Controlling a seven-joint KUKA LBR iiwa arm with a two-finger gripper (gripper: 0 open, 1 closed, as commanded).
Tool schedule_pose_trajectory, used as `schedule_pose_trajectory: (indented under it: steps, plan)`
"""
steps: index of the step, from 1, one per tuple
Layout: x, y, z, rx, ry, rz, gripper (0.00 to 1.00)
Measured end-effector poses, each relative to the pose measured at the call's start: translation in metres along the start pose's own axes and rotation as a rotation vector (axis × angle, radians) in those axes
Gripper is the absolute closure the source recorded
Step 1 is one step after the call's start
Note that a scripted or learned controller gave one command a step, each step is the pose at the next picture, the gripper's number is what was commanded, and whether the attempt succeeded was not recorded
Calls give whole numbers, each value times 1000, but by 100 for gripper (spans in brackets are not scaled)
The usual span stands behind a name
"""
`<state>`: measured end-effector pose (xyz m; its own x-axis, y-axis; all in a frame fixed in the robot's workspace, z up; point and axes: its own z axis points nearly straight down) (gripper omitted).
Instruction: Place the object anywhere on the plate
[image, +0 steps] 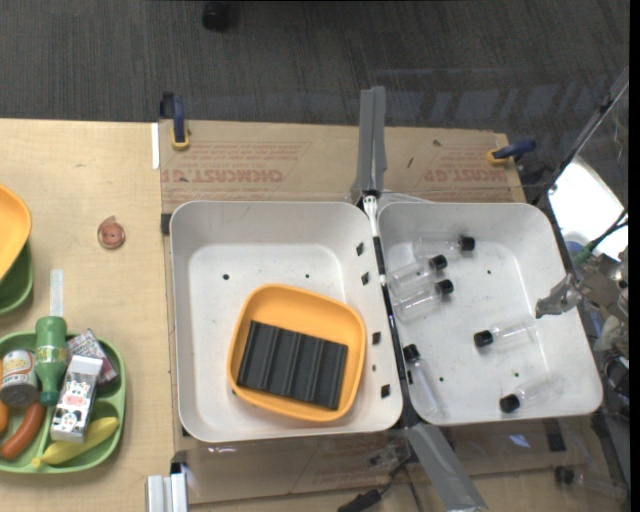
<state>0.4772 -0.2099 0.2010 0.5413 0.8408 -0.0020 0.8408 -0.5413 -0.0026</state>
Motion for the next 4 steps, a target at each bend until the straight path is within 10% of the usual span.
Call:
schedule_pose_trajectory:
  steps: [4]
  plan:
    - [1,-1,-3,1,0,145,0]
